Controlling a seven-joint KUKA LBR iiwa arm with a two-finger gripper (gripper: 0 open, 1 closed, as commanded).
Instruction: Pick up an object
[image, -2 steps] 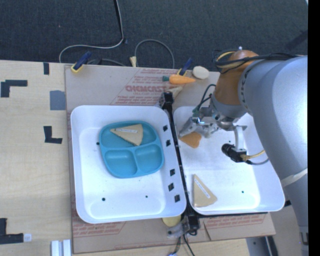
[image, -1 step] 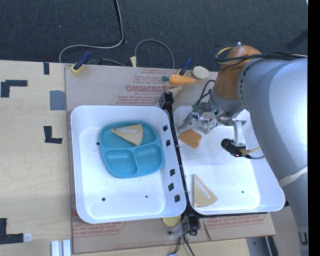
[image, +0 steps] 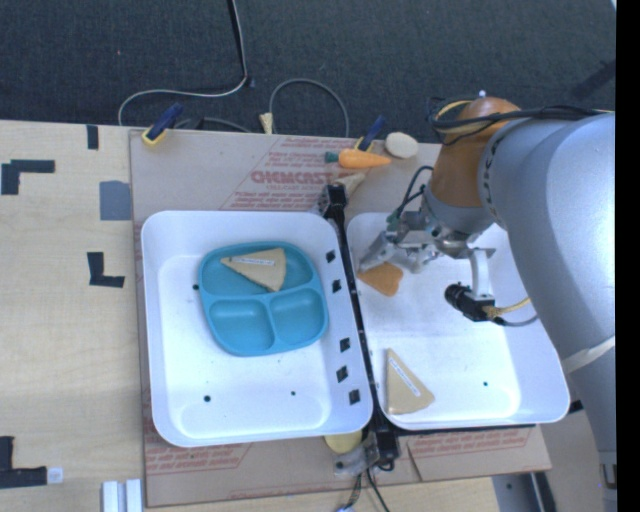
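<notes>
My gripper (image: 393, 256) hangs low over the near-left part of the right bin (image: 470, 330), close to the divider between the bins. An orange-brown chunk (image: 382, 280) lies in that bin directly at the gripper's tip, touching or almost touching it. Toward the front of the same bin rests a tan wedge with a pale label (image: 405, 383). In the left bin (image: 250, 400) a blue divided plate (image: 265, 325) carries a second tan wedge (image: 258, 268) in its top compartment.
Behind the bins, an orange carrot-like piece (image: 362, 158) and a cream egg-like piece (image: 402, 145) sit on the cardboard. A yellowish item (image: 342, 440) lies at the front between the bins. Black clips (image: 345, 345) line the divider. The arm's grey body (image: 560, 220) overhangs the right bin.
</notes>
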